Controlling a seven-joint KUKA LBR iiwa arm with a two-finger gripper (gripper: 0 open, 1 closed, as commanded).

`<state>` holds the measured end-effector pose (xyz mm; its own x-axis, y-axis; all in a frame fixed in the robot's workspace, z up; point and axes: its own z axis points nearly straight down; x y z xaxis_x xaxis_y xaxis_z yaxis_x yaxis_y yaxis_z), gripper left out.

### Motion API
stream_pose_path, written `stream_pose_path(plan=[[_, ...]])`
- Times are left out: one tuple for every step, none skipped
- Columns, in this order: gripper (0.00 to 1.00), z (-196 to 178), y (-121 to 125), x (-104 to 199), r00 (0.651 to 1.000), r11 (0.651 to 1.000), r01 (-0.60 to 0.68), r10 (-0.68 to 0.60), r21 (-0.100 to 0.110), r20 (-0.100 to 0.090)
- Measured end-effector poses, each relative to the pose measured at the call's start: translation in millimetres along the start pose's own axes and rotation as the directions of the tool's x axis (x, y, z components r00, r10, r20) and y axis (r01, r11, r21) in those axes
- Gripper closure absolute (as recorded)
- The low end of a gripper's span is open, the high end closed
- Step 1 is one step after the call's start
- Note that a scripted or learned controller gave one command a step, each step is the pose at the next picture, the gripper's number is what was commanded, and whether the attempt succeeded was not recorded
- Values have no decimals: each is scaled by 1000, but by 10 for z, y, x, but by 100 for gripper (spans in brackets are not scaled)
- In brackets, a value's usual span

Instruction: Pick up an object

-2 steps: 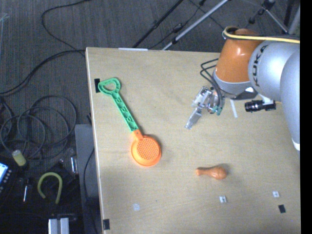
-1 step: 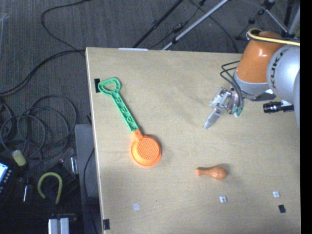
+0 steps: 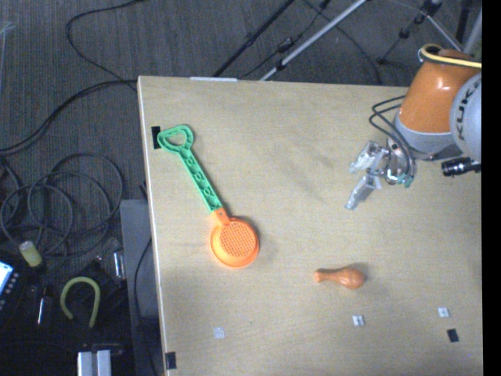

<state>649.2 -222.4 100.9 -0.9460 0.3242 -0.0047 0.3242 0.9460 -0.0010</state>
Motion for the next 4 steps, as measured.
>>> stream_pose_path(plan=[[0,0,3,0,1000,1000,0,0,-1,0],[0,164,30,-74,919,919,-395,395,-1,-2],[0,163,340,324,997,997,78,-78,-4,-3],[0,8,0,40,1000,1000,-10,10,-5,0]])
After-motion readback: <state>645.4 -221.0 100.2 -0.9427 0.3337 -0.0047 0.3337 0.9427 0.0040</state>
